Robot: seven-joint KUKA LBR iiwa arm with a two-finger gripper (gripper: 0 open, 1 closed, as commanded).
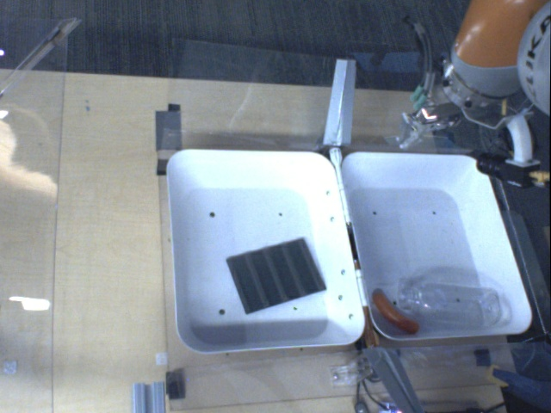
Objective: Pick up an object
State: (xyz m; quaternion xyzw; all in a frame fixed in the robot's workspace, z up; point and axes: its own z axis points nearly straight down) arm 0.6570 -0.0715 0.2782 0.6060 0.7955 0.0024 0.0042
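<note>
— Two things were hard to read, weren't they?

— Yes. The clear plastic bottle (450, 299) in the right bin (430, 200) was almost lost against the white floor, lying on its side near the front wall. And the arm (504, 33) was cut off by the top right corner, so just the orange band and the grey wrist showed.

— And the bench?

— A pale wooden bench (86, 256) carried both bins side by side, a metal post (341, 101) rising behind their shared edge. Dark carpet lay beyond the bench, and reflections streaked a clear sheet on the left.

— What lay in the bins?

— The left bin (198, 188) held a dark ribbed panel (275, 274), flat and turned at an angle. A reddish sausage-shaped piece (393, 311) lay in the right bin's front left corner, just beside the bottle.

— The gripper?

— The gripper (419, 126) hung past the right bin's back rim, above the bench, well apart from every object. Its spread could not be told, and nothing showed in its hold.
</note>
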